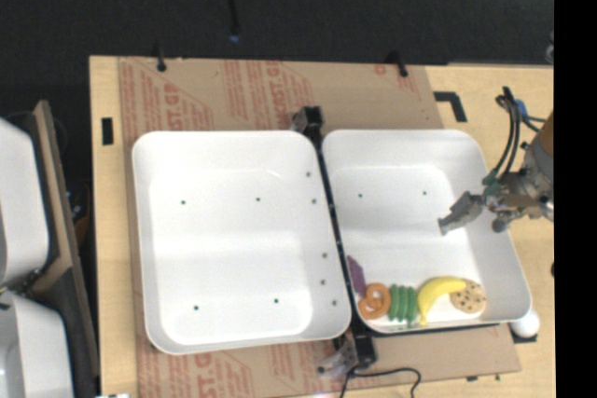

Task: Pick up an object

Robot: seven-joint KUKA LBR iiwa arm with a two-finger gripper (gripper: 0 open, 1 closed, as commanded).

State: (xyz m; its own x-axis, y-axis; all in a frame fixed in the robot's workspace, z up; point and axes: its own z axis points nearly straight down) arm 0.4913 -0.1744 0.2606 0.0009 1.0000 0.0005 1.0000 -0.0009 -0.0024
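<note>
Several small toys lie along the front wall of the right bin point(401, 154): a purple piece point(355, 273), an orange ring point(375, 301), a green ridged piece point(403, 303), a yellow banana point(440, 290) and a tan speckled cookie point(467, 298). My gripper point(476, 210) reaches in from the right edge, over the right side of that bin. It sits well behind the toys, roughly above and beyond the cookie, with nothing visibly in it.
The left bin point(233, 238) lies beside the right one on a cardboard sheet point(224, 93). Cables point(511, 130) hang near the arm at the right. White containers point(23, 200) stand at the far left, off the bench.
</note>
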